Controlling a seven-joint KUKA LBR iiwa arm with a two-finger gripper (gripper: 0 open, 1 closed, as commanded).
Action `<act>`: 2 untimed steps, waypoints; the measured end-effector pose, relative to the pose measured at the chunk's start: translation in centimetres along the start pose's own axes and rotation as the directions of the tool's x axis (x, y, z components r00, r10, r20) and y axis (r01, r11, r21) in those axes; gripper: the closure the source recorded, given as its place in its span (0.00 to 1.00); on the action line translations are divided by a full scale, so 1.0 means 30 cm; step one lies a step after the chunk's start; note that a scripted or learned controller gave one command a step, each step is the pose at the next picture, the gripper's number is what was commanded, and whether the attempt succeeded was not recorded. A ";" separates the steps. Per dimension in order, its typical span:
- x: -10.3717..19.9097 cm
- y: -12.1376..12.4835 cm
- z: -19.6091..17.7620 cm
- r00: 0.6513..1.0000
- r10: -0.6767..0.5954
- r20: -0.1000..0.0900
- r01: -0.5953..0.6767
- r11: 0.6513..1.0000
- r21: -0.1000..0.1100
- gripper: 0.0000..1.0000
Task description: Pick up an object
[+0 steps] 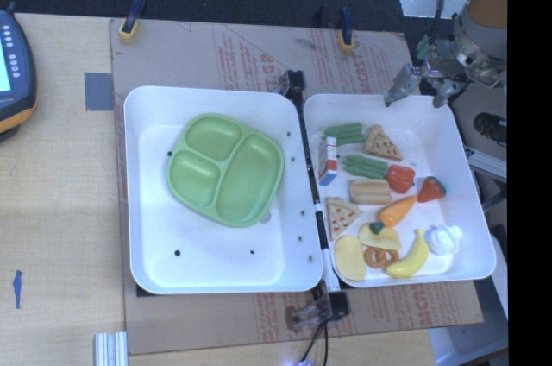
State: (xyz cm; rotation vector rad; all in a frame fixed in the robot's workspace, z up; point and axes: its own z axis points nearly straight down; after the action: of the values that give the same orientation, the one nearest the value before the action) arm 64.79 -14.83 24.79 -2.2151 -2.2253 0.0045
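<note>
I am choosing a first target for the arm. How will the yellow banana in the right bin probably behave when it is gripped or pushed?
The banana looks like smooth moulded plastic, so probably stiff, light and somewhat slippery. Its curved shape may let it rock or pivot when pushed. It lies against the pretzel and near the bin wall, so neighbours could shift with it.

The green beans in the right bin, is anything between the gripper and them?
Nothing visible. The gripper hangs above the right bin's far rim, and the green beans lie uncovered near the bin's far left, with a sandwich wedge beside them.
</note>
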 end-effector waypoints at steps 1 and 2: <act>0.003 -0.113 0.528 1.000 0.000 0.000 0.000 1.000 0.002 0.00; 0.079 0.037 0.472 1.000 -0.003 -0.001 0.003 1.000 -0.005 0.00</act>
State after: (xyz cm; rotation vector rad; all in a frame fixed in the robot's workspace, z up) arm 65.84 -12.47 10.62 -2.2143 -2.2301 -0.0020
